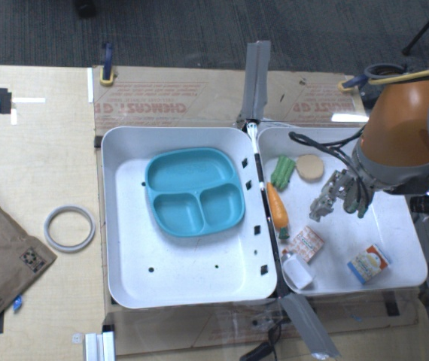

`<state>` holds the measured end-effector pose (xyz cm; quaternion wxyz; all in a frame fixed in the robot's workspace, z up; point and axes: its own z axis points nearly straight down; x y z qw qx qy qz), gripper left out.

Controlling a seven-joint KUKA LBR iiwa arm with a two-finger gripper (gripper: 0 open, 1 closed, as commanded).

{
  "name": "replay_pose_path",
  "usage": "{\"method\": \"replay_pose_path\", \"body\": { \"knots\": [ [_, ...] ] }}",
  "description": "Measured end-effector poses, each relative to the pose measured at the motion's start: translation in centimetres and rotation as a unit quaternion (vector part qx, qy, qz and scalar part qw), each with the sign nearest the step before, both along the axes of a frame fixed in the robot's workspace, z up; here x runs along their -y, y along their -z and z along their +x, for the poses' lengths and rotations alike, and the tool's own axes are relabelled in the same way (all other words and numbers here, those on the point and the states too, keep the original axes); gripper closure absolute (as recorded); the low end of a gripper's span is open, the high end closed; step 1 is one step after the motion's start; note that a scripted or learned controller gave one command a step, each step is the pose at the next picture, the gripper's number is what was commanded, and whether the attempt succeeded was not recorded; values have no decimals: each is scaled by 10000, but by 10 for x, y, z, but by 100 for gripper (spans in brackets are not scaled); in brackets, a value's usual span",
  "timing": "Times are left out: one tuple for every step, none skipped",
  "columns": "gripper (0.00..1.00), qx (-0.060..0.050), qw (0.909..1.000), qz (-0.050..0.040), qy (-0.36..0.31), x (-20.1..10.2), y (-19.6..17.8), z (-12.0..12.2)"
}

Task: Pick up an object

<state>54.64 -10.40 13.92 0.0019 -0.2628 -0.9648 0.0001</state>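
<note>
My gripper (pixel 340 198) hangs over the middle of the right bin (pixel 403 273), fingers pointing down and left, with nothing visible between them. In that bin lie an orange carrot (pixel 277 205) along the left wall, a green vegetable (pixel 283 171) behind it, a tan round cookie-like piece (pixel 310 168), a small brown-and-white packet (pixel 305 244), a white cup (pixel 297 273) at the front left, and a small blue-and-orange box (pixel 368 264) at the front right. The packet lies just below and left of the fingertips.
The left bin (pixel 124 277) holds a teal three-compartment plate (pixel 195 191). A tape ring (pixel 69 227) and a cardboard box (pixel 0 258) lie on the bench to the left. A grey divider post (pixel 257 77) rises between the bins at the back.
</note>
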Motion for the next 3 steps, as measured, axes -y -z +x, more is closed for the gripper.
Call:
{"method": "replay_pose_path", "body": {
  "knots": [
    [100, -2, 9999, -1, 123, -4, 8, -42],
    [100, 20, 9933, 2, -1158, -16, -49, -23],
    [100, 24, 9785, 4, -2062, -42, -66, -19]
  ]
}}
